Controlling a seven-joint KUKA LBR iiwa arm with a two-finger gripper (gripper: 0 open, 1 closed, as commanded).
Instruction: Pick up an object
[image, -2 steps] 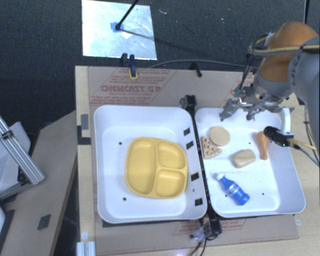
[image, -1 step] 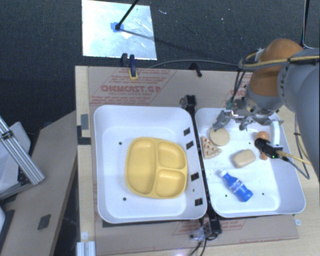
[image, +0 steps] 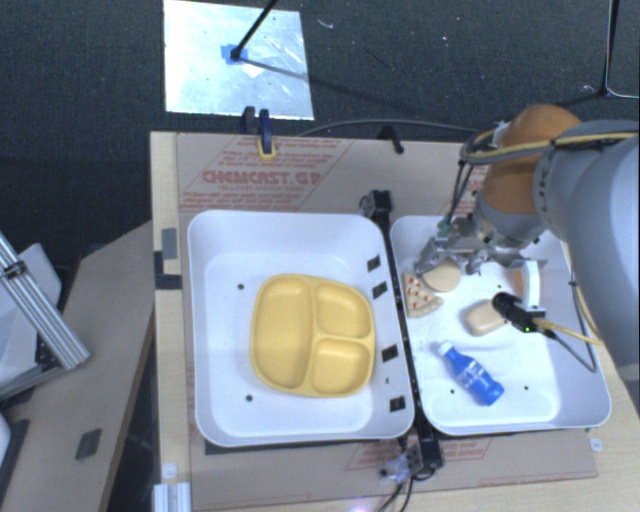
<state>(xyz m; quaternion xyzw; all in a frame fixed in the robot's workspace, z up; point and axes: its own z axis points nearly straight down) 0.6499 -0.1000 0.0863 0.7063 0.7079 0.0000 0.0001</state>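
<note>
Tool, finger state unreadable, low among pizza slice, bread piece and blue bottle.

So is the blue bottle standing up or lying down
Lying down. The blue bottle rests on its side on the right bin floor, white cap pointing toward the divider.
</note>
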